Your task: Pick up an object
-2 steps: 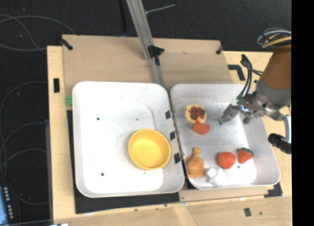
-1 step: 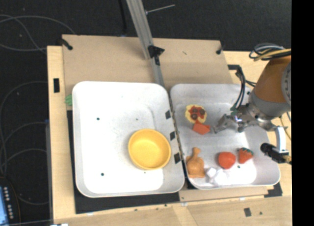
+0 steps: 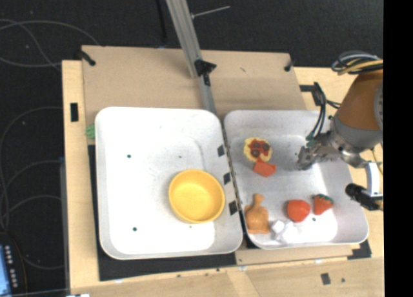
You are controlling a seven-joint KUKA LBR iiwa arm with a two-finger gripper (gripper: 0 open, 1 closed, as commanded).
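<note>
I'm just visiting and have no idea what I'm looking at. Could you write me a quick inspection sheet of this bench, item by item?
Surface: wooden bench bearing a left bin and a right bin.
Job's things: yellow bowl in the left bin; in the right bin a small pizza toy, red block, tomato, strawberry, tan chicken-leg toy, small white piece.
Clutter: nothing seen.
Gripper: gripper over the right bin, holding nothing visible.
Cables: cables looped above the arm.
Surroundings: dark floor, slanted metal pole.
</note>
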